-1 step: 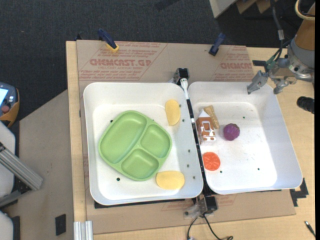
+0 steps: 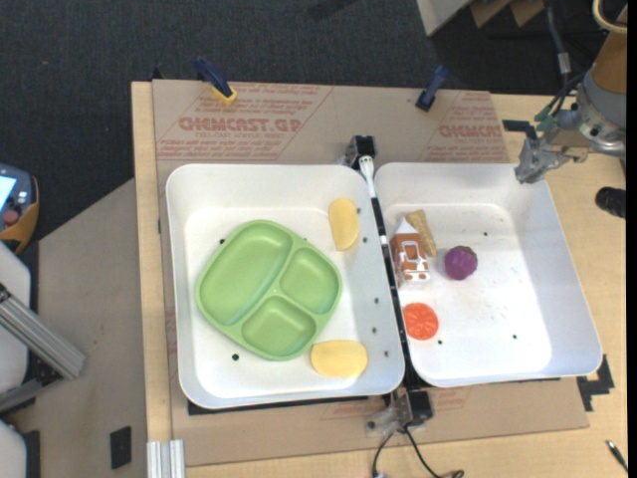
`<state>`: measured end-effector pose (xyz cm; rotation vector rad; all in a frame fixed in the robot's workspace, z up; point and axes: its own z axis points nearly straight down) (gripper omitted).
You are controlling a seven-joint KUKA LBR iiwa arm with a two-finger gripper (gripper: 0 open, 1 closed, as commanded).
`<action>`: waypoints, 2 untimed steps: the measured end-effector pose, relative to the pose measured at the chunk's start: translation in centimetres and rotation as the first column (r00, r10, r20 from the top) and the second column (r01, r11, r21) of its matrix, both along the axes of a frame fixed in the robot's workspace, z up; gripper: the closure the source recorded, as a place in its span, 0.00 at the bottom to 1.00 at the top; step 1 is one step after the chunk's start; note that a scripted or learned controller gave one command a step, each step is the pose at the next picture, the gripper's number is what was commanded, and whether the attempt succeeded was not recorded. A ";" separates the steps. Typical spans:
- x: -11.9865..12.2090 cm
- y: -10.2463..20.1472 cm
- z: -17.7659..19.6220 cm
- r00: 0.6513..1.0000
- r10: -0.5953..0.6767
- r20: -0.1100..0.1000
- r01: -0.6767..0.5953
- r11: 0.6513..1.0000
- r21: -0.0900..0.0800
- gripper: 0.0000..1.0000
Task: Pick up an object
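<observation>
1. The gripper [image 2: 534,163] hangs at the top right corner of the right bin [image 2: 557,297], just over its rim, with the grey arm [image 2: 607,108] reaching in from the right edge of the view.
2. I cannot tell whether the claw is wide or narrow; it is small and partly blurred here, and nothing shows between its tips.
3. The right bin holds four things, all well apart from the gripper: a purple ball [image 2: 460,262] near the middle, an orange disc [image 2: 421,321] lower down by the left wall, a small red and white box [image 2: 410,255], and a tan stick [image 2: 422,229] lying just beside and partly under that box.
4. The left bin [image 2: 184,267] holds a green divided plate [image 2: 269,289] with three compartments, lying flat in the middle.
5. A yellow piece [image 2: 343,223] lies above and to the right of the plate, near the bin's right wall.
6. A second yellow piece [image 2: 338,358] lies just below the plate, close to its lower edge.
7. Both bins sit side by side on a brown cardboard sheet [image 2: 249,118] with red print, held by two blue clamps [image 2: 215,78] at its far edge.
</observation>
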<state>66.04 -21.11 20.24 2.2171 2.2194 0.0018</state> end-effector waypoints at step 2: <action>-12.7 4.1 4.9 1.000 0.002 0.006 -0.002 1.000 0.000 1.00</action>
